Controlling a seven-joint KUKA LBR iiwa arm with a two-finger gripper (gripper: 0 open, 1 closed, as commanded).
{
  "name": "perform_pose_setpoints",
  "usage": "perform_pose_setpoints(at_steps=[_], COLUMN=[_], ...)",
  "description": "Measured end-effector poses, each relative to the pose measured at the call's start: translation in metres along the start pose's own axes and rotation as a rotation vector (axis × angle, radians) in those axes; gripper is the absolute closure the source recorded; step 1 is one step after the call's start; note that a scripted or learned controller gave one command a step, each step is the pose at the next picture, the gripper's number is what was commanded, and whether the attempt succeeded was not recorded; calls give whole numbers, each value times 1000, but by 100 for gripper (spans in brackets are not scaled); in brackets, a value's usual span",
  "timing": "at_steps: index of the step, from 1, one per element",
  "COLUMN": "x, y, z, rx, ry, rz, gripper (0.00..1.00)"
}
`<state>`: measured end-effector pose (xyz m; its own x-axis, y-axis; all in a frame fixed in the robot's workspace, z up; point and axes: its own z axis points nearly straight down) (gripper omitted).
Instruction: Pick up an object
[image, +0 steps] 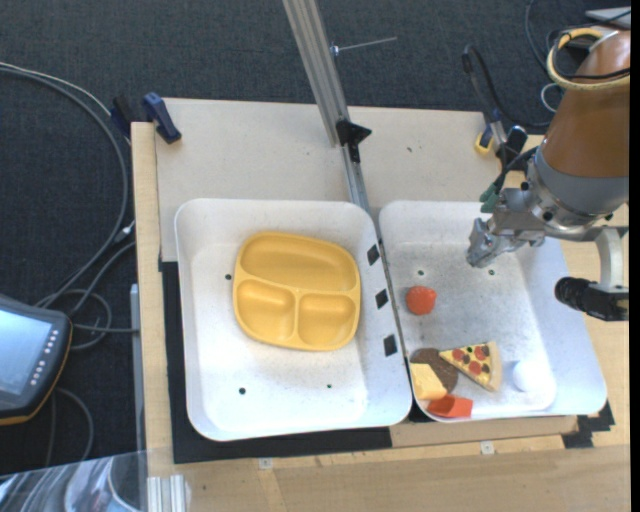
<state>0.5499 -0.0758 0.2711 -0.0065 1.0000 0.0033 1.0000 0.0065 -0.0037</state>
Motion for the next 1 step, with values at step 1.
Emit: perform_pose_setpoints(at_steps=[1], x=[47], y=[16], z=[17], rx=[1], ry=[-1], rz=[1], gripper=[100])
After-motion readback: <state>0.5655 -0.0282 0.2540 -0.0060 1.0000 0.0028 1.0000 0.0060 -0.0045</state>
